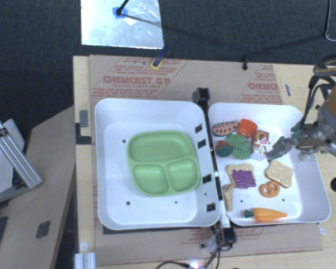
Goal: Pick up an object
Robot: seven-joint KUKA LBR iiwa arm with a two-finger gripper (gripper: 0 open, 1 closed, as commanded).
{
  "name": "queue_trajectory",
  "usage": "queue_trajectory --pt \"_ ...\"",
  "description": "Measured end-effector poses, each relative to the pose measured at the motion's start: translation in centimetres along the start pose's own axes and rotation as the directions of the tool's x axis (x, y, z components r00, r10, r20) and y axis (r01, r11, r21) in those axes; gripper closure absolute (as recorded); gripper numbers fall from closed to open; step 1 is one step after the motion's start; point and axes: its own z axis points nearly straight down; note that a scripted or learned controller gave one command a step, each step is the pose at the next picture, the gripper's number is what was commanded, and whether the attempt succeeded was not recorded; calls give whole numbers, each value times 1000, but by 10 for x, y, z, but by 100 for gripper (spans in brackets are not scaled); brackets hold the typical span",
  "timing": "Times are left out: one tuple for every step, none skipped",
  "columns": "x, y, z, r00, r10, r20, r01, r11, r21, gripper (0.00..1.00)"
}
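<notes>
My gripper hangs over the right side of the right bin, reaching in from the right on the grey arm. It sits just above a slice of bread and just right of a small red and white carton. Nothing shows held in it. Toy foods lie around it in this bin: a watermelon slice, an orange block, a green broccoli, toast with purple jam, a pretzel and a carrot.
The left bin holds a green divided plate. A black hinged divider runs between the two bins. A beige toy piece lies by the right bin's left wall. Cables hang at the right.
</notes>
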Motion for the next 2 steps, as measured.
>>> queue_trajectory --pt "0 1 -4 1000 -2 1 2 1000 -8 0" --pt "-5 3 57 1000 0 0 0 1000 -5 0"
